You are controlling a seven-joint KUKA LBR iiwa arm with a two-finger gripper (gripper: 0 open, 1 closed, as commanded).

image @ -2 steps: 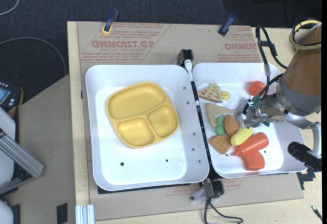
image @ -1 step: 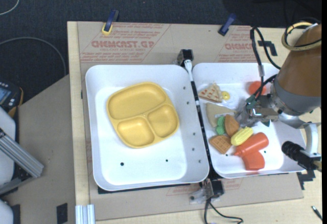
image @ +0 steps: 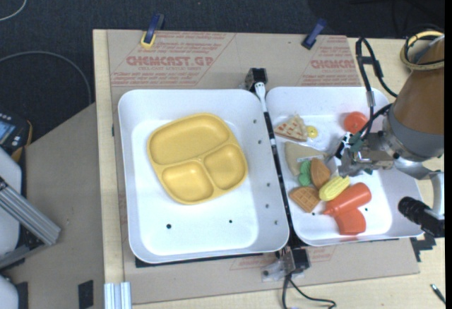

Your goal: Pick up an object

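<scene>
Two shallow white bins sit side by side on a brown bench. The left bin (image: pixel 134 159), at centre frame, contains a yellow three-compartment plate (image: pixel 196 157). The right bin (image: pixel 318 97) holds a cluster of toy foods: a sandwich wedge (image: pixel 291 128) at upper left, a red-orange piece (image: pixel 354 120) at upper right, and, lower down, a green piece (image: pixel 305 172), a waffle (image: pixel 305 197), a corn cob (image: pixel 333 188) and a red piece (image: pixel 350 209) lying close together. The arm enters from the right edge; its gripper (image: pixel 346 154) hangs just above the corn cob. Whether its fingers are spread or closed cannot be told.
</scene>
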